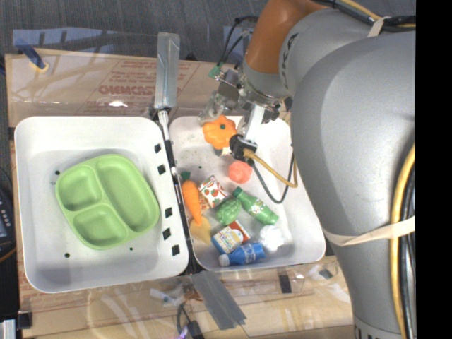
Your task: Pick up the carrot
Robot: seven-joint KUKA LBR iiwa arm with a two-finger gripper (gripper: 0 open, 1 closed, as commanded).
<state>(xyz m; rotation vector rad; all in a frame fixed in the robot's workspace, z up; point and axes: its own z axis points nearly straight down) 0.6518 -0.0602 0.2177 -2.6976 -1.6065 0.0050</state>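
Right bin (305,221): carrot (191,200) (by left wall), hand (227,134) apart.

Mostly plastic in my feed, smooth and faintly shiny.

I see the two white bins (42,260) as smooth plastic with a soft sheen, and the green divided plate (106,200) as matt plastic. The carrot (191,200) looks like smooth, glossy orange plastic. The desk (92,83) looks like brown cardboard under a clear, reflective sheet. The arm (353,119) has a smooth grey satin shell, with a glossier orange band (272,30). The tool (236,115) looks like bare metal.
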